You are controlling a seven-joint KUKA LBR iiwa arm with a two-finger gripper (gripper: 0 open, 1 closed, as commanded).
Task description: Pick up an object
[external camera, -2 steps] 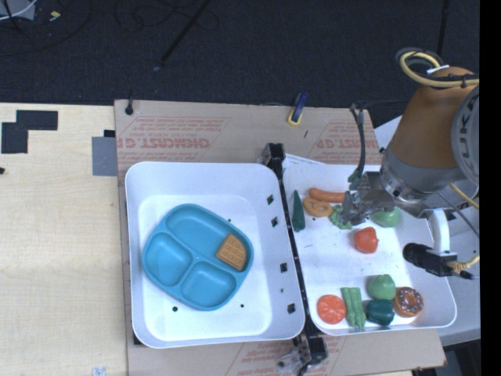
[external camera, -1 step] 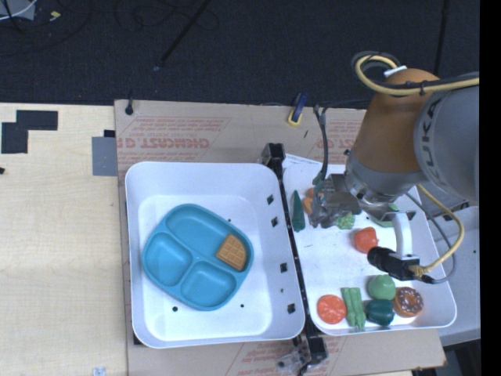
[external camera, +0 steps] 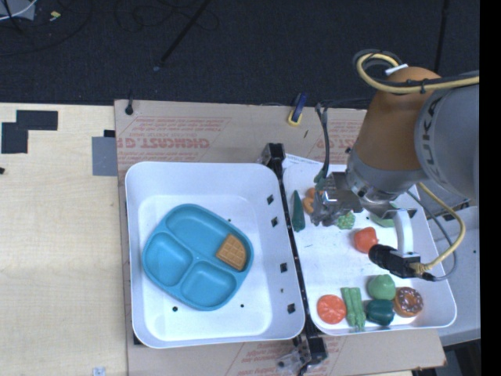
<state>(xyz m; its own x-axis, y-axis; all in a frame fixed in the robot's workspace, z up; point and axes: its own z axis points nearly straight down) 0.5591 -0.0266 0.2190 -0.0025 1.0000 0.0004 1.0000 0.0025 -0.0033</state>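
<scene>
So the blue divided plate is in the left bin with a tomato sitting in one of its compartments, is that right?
Not quite. The blue divided plate is in the left bin, but what sits in one of its compartments is a small waffle, not a tomato. The camera view shows the tomato lying in the right bin instead.

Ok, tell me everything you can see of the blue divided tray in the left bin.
The blue divided tray is a rounded, plastic-looking plate with three shallow compartments. It lies flat on the floor of the left white bin, turned at an angle to the walls. A small tan waffle-like piece rests in its right compartment; the other two hold nothing visible.
</scene>
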